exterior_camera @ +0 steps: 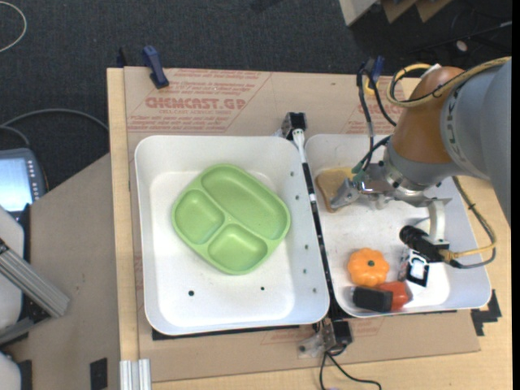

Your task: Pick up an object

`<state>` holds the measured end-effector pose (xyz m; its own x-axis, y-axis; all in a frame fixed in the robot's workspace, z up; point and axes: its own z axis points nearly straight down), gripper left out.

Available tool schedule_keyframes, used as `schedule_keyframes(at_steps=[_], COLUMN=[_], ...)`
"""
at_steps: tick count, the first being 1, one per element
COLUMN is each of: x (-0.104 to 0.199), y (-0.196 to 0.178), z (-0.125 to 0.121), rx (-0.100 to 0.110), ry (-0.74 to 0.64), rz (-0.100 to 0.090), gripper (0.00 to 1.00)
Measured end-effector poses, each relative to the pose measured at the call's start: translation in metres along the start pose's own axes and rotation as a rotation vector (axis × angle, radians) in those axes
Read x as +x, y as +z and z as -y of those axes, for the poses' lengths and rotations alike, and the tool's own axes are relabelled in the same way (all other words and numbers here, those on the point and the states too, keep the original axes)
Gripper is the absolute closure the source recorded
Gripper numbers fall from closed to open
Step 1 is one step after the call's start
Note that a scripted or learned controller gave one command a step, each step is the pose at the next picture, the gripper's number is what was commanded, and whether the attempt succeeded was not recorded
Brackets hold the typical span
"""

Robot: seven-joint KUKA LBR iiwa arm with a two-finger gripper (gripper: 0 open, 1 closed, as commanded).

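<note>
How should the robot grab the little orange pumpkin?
Probably from straight above, closing across the round middle of the orange pumpkin. It sits upright in the right bin, and a black block crowds its near side, so its left and right flanks look freer.

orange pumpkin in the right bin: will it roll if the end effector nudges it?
Probably. The orange pumpkin looks round and squat, so a side push may roll it. It appears smooth, so fingers might slip. The black block and red piece beside it could stop it.

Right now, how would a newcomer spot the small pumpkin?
Take the right white bin, the one the arm reaches into. Toward its near edge sits the small pumpkin, just above a black block. It is the bin's lone round, orange, ribbed thing.
</note>
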<state>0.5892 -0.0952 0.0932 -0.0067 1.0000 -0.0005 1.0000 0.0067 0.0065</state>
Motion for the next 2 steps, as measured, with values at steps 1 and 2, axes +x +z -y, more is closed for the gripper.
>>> schedule_keyframes(at_steps=[1, 2], x=[-0.089, -0.122], y=[-0.078, 0.001], z=[0.014, 0.065], rx=[0.001, 0.007], ry=[0.009, 0.004], rz=[0.003, -0.004], gripper=[0.0, 0.0])
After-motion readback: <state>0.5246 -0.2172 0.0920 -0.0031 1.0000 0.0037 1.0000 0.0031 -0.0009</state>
